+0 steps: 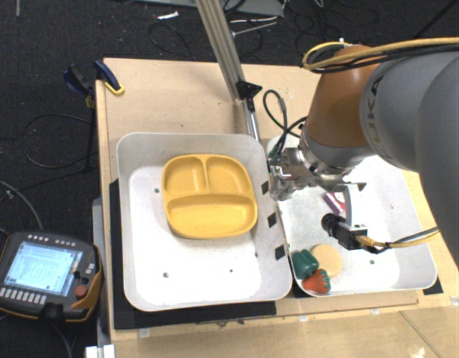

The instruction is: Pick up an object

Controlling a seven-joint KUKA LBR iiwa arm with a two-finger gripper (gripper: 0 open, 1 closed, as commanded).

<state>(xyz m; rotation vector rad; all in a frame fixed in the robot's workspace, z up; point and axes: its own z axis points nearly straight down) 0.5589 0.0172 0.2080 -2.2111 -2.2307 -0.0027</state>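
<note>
My gripper point(286, 179) hangs over the left part of the right bin point(408, 274), close to the wall shared with the left bin. Near the front of that bin lie a green object point(304, 260), a red object point(316, 280) and a flat tan round piece point(330, 257), all bunched together and well below the gripper in the view. A small pink object point(335, 201) peeks out from under the wrist, partly hidden by it. I see nothing between the gripper and these objects that shows contact.
A yellow divided plate point(209, 196) rests in the left bin point(139, 274). A slanted metal pole point(223, 39) rises behind the bins. A teach pendant point(42, 273) lies off the bench at the lower left. Cables trail from the wrist across the right bin.
</note>
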